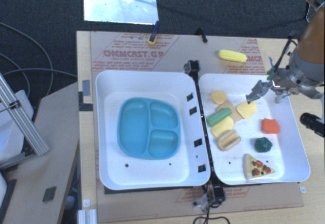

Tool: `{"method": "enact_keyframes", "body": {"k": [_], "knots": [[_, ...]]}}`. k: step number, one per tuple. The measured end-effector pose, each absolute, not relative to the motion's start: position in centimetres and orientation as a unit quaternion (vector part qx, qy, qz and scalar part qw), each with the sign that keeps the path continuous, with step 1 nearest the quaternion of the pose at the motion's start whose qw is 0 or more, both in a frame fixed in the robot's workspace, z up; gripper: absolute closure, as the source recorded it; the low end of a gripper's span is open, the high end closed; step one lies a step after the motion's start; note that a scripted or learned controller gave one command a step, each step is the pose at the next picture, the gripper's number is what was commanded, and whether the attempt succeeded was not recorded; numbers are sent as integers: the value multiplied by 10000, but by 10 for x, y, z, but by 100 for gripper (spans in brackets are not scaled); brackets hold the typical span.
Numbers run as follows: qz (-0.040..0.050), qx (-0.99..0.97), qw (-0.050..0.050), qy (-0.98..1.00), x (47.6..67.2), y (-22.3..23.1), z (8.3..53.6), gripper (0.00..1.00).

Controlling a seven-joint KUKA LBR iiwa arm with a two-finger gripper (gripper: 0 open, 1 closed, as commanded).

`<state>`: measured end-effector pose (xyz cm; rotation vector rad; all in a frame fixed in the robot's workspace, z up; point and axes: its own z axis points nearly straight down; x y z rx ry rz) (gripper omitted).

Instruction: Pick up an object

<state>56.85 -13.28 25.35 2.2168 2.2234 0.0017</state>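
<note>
Two white bins on the bench – my pincer (264, 92) hangs over the right bin (299, 167), fingers spread, gripping nothing. The yellow heart-shaped piece (247, 110) sits just below my fingertip.

The arm (311, 50) is grey metal with an orange-brown band above the wrist. Its end carries a silver-grey pincer (260, 92) with thin dark-tipped fingers (252, 96), and a blue cable runs beside the wrist.
</note>
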Motion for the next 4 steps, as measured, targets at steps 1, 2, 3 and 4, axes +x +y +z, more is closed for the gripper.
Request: {"method": "enact_keyframes", "body": {"k": [1,2,3,4], "knots": [[-20,7058,-40,7084,563,-108,130,0],[-9,7079,-15,7063,500,-121,82,0],[15,7070,16,7072,504,-120,95,100],[58,7020,36,7122,539,-37,190,100]]}}
